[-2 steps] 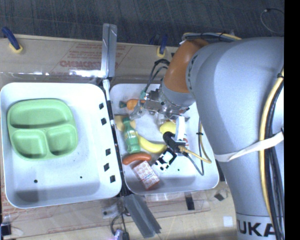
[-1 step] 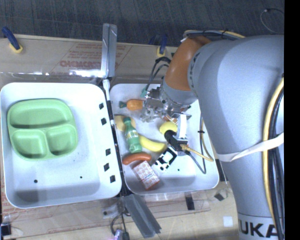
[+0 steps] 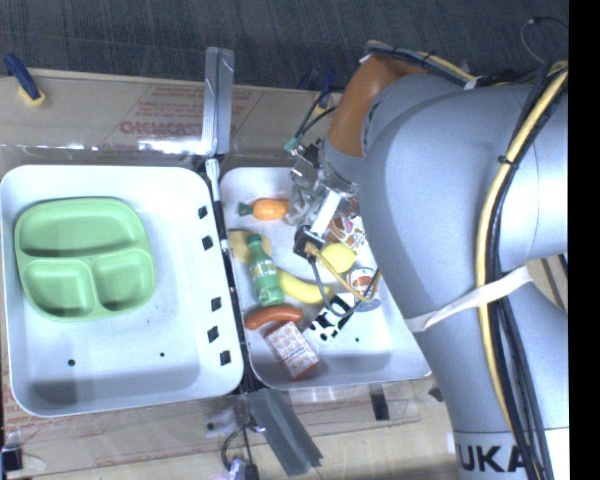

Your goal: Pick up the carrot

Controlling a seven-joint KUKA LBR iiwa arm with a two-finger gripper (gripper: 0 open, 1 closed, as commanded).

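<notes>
Camera view from above: carrot [image 3: 269, 209] lies in the right bin [image 3: 400, 353], up near its far-left corner, close to the divider wall between the two bins. Long axis runs roughly left-right, green stub pointing left toward the divider. Gripper [image 3: 310, 213] hangs just right of the carrot, near its blunt end, not on it. Cannot tell whether the fingers are apart or together; the wrist and cables hide them. Nothing visibly clamped.

My read: next move is a short shift left, then down over the carrot, closing across its short width. Room is tight: bin wall on the far side, divider on the left, a yellow piece [image 3: 242, 244] and green bottle [image 3: 265, 273] just in front, banana [image 3: 302, 287] and sausage [image 3: 274, 317] nearer the front. Left bin [image 3: 110, 368] holds a green tray [image 3: 83, 256], well apart.
</notes>
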